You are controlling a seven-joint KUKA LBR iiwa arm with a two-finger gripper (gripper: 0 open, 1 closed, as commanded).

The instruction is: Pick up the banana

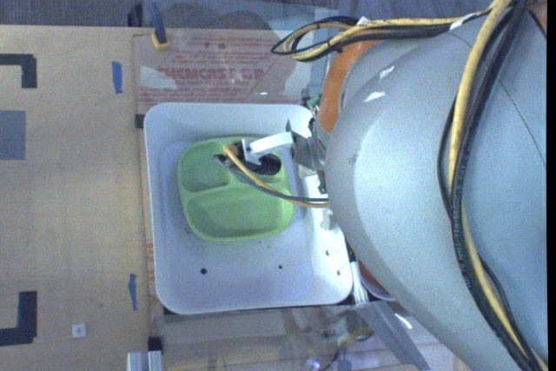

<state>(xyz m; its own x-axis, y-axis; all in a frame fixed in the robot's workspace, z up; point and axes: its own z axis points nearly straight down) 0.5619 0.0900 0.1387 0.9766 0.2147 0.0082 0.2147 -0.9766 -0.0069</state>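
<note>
Plywood bench [69, 187], white bin [169, 278], green divided tray [230, 220] inside.
Grey arm [417, 187] in from right, wrist low over tray; cannot tell gripper [306, 159] state; cannot read blurred red print [208, 74].

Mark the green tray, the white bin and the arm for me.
Green tray [234, 217], camera view, its lower compartment.
White bin [252, 278], camera view, bare floor below the tray.
Arm [408, 187], camera view, grey casing.

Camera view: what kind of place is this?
Probably a robot lab: a big grey robot arm reaches over a white bin holding a green tray, on a wooden bench marked with blue tape.
</note>
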